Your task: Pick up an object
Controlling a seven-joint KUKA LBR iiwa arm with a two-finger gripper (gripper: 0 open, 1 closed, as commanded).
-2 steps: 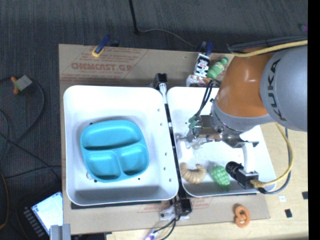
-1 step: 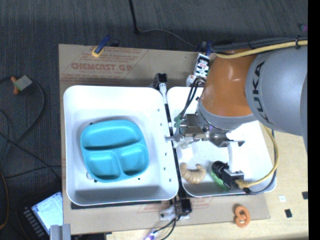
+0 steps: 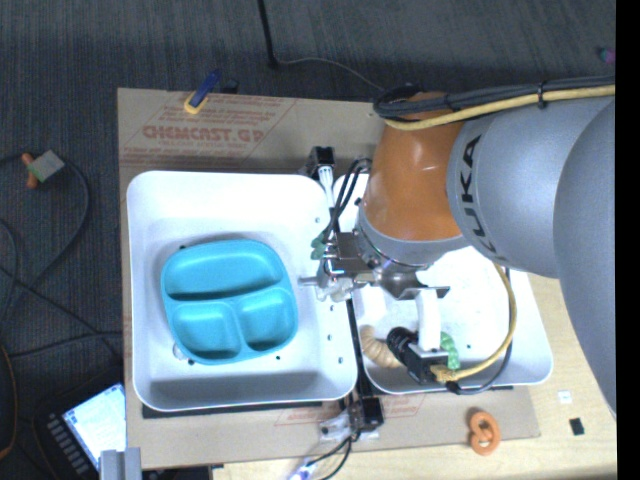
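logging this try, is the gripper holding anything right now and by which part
It cannot be told: the arm's orange band and wrist cover the gripper over the right bin, so no object is seen held.

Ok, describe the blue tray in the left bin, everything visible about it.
The blue tray is a light blue divided plate, plastic by its smooth, slightly glossy look, with rounded corners. It has three compartments: one long one along the far side and two smaller ones nearer the camera. It lies flat and right side up, turned slightly askew, on the floor of the left bin. Nothing lies in its compartments, and the arm is not touching it.
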